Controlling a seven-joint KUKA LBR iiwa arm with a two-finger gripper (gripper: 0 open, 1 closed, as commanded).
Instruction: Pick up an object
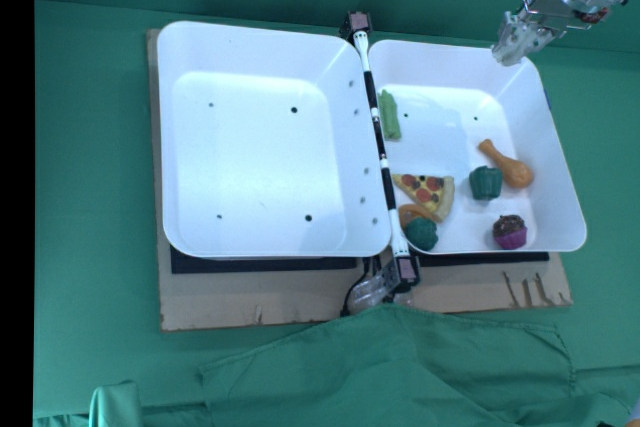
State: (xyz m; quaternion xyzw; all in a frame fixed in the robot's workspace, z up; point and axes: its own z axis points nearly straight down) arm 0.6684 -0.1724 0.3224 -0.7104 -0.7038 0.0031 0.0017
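The right bin [455, 73] holds several toy foods: a green pod [390, 114] by its left wall, a pizza slice [426, 190], an orange drumstick [505, 163], a dark green pepper [486, 182], a green broccoli-like piece [421, 234] over an orange bit, and a purple cupcake [510, 231]. My gripper [514, 43] hangs above the bin's far right corner, well away from the foods. Its fingers look drawn together with nothing between them.
The left bin [260, 145] sits beside the right one, joined by a black-and-white divider bar [372, 120]. Both rest on cardboard [200, 305] over green cloth. A rumpled green cloth [400, 365] lies at the front.
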